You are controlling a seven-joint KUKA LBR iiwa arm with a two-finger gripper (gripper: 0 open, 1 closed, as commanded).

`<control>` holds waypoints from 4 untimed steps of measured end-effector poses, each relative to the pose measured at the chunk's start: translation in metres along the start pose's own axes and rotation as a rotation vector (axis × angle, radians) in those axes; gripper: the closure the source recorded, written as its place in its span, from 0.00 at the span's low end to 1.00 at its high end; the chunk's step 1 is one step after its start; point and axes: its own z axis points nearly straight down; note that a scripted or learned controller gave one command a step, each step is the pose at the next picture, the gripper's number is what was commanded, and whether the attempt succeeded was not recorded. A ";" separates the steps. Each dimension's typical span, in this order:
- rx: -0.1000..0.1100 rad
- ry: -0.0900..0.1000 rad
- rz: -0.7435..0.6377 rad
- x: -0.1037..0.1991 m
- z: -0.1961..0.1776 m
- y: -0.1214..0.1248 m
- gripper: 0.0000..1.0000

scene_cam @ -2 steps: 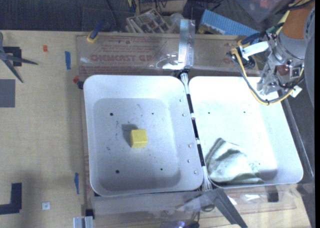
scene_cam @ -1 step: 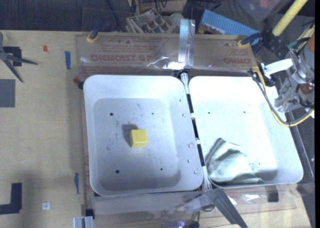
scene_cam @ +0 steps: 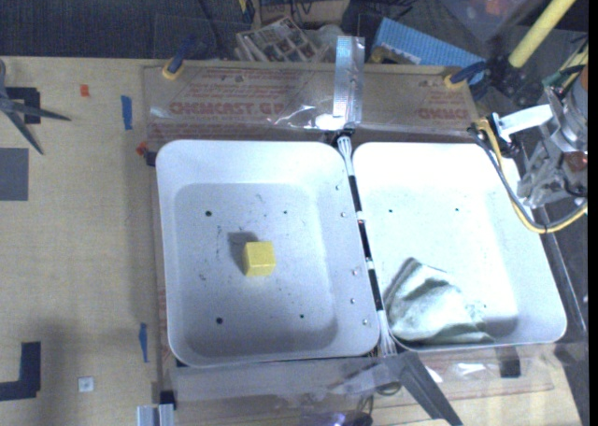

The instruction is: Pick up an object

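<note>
The counter (scene_cam: 65, 256) is stretching pale and wooden across the scene, carrying two shallow white bins side by side. The left bin (scene_cam: 187, 172) is sitting with its floor speckled by a few dark spots, and the right bin (scene_cam: 467, 191) is lying just beside it, their inner rims touching along a dark seam. Behind both bins a clear plastic sheet with red lettering (scene_cam: 243, 102) is lying flat, with a shiny metal strip (scene_cam: 348, 78) standing up from it at the seam.

At the right edge the robot arm (scene_cam: 565, 149) is hanging outside the right bin, well above and apart from anything in the bins; its tool is lost in a tangle of cables and metal parts there — whether it is released or clenched cannot be told.

In the near corner of the right bin a crumpled pale cloth (scene_cam: 432, 305) is lying bunched against the bin's inner wall.

Smallest of all, a yellow block (scene_cam: 260, 258) is resting near the middle of the left bin's floor — alone, casting a short shadow to its upper left.
</note>
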 end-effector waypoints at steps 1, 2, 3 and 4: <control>0.001 0.000 0.003 0.000 -0.010 0.001 1.00; 0.003 0.001 0.005 -0.001 -0.020 0.003 1.00; -0.004 0.001 -0.006 0.005 -0.016 0.004 1.00; -0.002 0.001 -0.004 0.005 -0.026 0.005 1.00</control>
